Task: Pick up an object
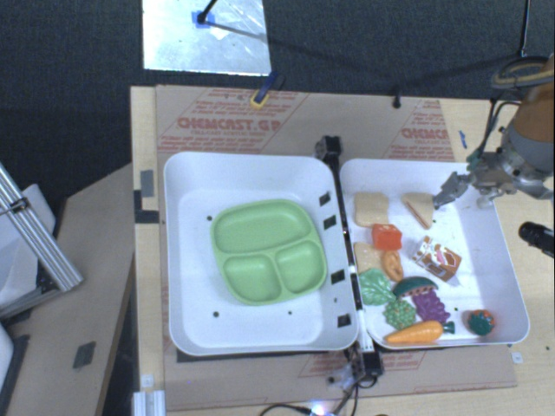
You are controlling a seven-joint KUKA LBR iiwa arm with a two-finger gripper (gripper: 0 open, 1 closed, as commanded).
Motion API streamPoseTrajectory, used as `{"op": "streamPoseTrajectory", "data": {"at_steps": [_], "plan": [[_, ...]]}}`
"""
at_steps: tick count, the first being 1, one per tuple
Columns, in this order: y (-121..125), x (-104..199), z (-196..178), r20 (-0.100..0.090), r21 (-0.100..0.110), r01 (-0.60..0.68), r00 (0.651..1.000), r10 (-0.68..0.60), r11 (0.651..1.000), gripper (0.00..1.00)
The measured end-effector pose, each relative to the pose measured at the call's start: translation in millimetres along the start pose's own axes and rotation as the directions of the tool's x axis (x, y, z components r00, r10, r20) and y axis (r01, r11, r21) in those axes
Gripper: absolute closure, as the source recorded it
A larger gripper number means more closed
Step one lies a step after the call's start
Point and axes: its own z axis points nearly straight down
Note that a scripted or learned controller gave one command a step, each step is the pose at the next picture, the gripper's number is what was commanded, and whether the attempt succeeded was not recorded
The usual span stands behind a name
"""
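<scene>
gripper (449, 189) over right bin's (503, 250) far edge, whether its fingers are apart or together cannot be told | nearest item: tan bread wedge (420, 207), lying flat just beside the gripper tip | other toy food nearby: orange block (387, 236), carrot (414, 333) | left bin (186, 232) holds green divided tray (267, 250)

Single fixed camera above bench (286, 111), slanted downward, moderately distant; both bins framed, arm (529, 137) entering right.
</scene>
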Motion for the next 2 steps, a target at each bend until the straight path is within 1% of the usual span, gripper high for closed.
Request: {"op": "streamPoseTrajectory", "data": {"at_steps": [1, 2], "plan": [[3, 1, -8, 0.003, -0.013, 0.003, 1.0, -0.003, 1.0, 0.0], [4, 6, 53, 0.002, -0.01, 0.004, 1.0, -0.004, 1.0, 0.0]]}}
